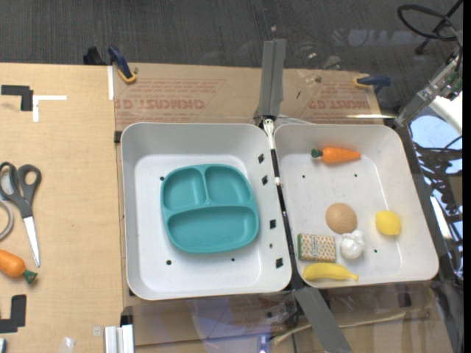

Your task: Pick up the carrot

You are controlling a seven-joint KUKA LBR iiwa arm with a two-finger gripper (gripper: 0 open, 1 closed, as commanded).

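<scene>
An orange carrot with a green stem end lies on its side near the far wall of the right bin, stem pointing left. It sits apart from the other items in that bin. A second small carrot lies on the wooden bench at the far left edge, outside both bins.
The left bin holds a teal divided plate. In the right bin's near half are a brown egg, a lemon, a banana, a cracker pack and a white garlic bulb. Scissors lie on the bench.
</scene>
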